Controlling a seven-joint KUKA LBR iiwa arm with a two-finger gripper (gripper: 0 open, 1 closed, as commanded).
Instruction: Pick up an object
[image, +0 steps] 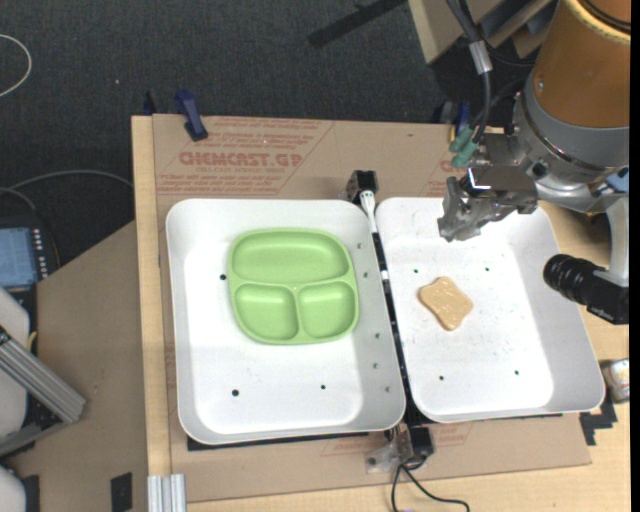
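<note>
Two bins side by side on the bench (150, 300): left bin (200, 380) holding a divided plate (294, 285); right bin (520, 340) holding a toast piece (445, 302), with the gripper (462, 225) above its rear edge.

A tan toast-shaped piece (445, 302) lies flat near the middle of the right bin (520, 385), slightly toward its left edge.
</note>
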